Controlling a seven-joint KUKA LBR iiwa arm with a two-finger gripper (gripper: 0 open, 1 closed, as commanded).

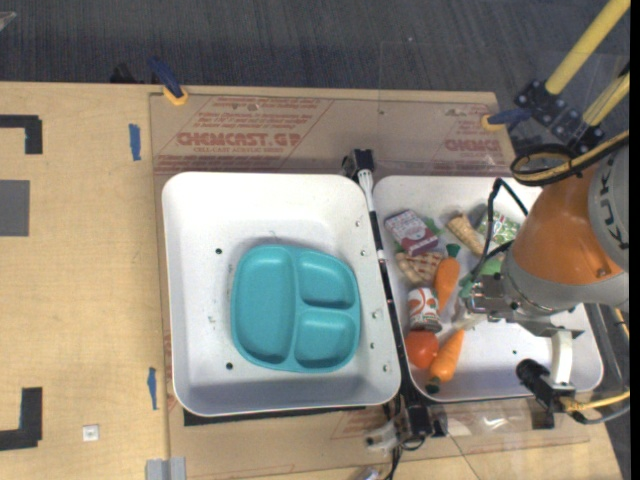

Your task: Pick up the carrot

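Carrot (446, 276): upright in right bin (520, 353), beside can (423, 308)
Gripper (472, 296): apparently just right of carrot; finger state unclear, cannot tell

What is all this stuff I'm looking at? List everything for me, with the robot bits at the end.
Bins: two, white, side by side on the bench; left bin, right bin.
Divided plate: one, teal, three compartments, in the left bin.
Carrots: two, orange, right bin; one mid-bin, one near the front edge.
Tomato: one, red, beside the front carrot.
Small can: one, white and red, above the tomato.
Packet: one, purple and white, at the back of the right bin.
Other toy foods: tan and green pieces at the back, too small to name.
Clamps: blue and yellow, on the board's back edge.
Arm: one, grey with an orange band, over the right bin.
Gripper: beside the mid-bin carrot.
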